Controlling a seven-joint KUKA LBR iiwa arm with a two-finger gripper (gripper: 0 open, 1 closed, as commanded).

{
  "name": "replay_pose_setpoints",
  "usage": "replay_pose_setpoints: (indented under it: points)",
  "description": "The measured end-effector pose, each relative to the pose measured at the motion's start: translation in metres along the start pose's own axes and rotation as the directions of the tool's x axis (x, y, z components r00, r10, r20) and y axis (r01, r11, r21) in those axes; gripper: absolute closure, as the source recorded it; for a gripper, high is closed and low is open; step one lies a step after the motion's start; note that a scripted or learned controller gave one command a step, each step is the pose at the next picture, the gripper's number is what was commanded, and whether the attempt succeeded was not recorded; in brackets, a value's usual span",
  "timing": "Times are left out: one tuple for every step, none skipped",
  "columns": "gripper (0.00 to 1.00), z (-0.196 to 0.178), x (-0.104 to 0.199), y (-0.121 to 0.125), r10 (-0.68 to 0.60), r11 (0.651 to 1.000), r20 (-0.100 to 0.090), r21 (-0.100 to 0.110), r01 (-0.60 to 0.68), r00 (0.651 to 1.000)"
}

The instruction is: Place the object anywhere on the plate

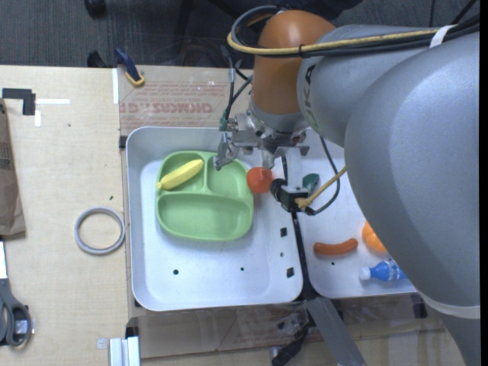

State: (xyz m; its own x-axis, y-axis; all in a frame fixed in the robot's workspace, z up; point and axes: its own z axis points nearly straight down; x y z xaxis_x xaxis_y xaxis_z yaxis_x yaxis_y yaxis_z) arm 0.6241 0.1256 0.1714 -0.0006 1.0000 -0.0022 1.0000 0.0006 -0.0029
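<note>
A green divided plate (204, 216) lies in the left white bin (206, 280). A yellow banana (180, 174) rests in the plate's upper left compartment. My gripper (245, 161) hangs over the plate's upper right corner, its fingers (223, 157) spread apart and open. A small orange-red round object (259, 179) sits just beside the plate's right rim, below the gripper and close to its right finger. I see nothing between the fingers.
The right bin (328, 280) holds an orange sausage (335, 246), a blue and white bottle (381, 271), an orange piece (371, 237) and a small green item (310, 180). A grey ring (99, 229) and scissors (11, 322) lie on the bench at left.
</note>
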Motion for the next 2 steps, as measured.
replay_pose_setpoints:
  points:
    - [1.0, -0.0084, -0.0014, 0.0002, 0.0, 1.0, 0.002, 0.002, 0.0, 1.0]
    - [0.0, -0.0084, -0.0014, 0.0002, 0.0, 1.0, 0.002, 0.002, 0.0, 1.0]
